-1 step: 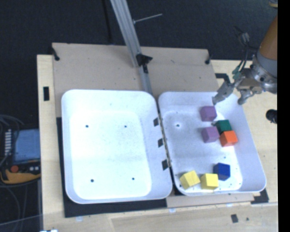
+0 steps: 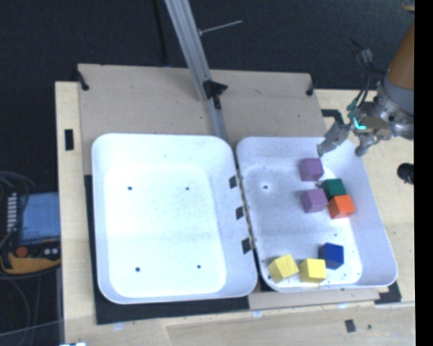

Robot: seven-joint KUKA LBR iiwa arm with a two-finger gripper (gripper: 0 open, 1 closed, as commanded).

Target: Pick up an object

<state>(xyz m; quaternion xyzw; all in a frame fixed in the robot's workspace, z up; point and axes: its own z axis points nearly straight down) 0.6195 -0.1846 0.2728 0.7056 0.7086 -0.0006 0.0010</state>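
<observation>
Yellow cubes (image 2: 297, 268) sit at the right bin's (image 2: 274, 161) front; the purple cube (image 2: 310, 169) lies just below-left of the gripper (image 2: 344, 142), its fingers spread wide, holding nothing.

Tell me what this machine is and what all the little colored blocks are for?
This is a robot arm, grey with an orange band, reaching in from the right. One camera looks down at a slant from above the bench. At the arm's tip is its end effector, two fingers spread apart, holding nothing. It hovers over the top right edge of the right bin. That bin holds small blocks: two purple cubes, a green one, an orange one, a blue one, and two yellow ones. The robot's job is to pick one up. The left bin sits beside it.
</observation>
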